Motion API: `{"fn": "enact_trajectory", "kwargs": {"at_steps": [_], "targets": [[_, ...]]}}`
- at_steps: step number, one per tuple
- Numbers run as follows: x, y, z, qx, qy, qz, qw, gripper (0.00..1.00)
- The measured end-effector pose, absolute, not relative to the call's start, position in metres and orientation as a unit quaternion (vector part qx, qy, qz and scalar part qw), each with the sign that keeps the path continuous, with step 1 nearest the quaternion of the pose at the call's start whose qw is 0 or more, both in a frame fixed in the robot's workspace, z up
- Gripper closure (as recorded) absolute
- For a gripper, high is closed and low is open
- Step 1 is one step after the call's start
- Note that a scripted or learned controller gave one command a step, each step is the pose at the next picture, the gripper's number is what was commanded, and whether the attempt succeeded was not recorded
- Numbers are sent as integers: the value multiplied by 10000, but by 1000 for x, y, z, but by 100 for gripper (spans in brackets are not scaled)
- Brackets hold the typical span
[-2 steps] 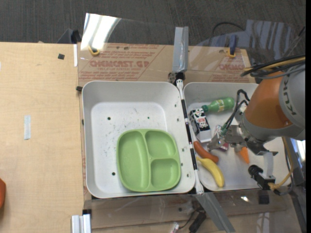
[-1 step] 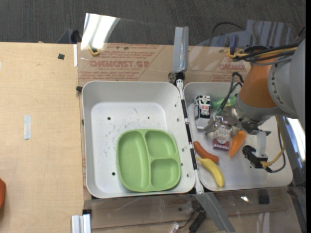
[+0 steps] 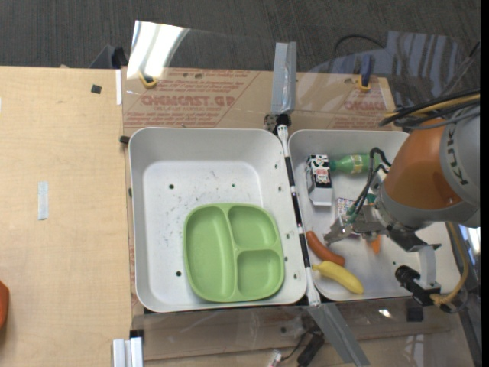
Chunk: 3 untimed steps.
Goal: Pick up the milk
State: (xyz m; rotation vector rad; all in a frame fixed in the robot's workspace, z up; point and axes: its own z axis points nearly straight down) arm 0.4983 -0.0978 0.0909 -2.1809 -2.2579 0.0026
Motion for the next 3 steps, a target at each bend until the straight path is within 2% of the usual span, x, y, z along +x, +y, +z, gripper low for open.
{"fn": "enact_trajectory", "kwargs": {"at_steps": [1, 2, 3], "targets": [[564, -130, 91, -6950, -7190, 8, 3, 0], [507, -97, 91, -6287, -7776, 5, 9, 0], [577, -113, 91, -6848, -7287, 13, 3, 0]]}}
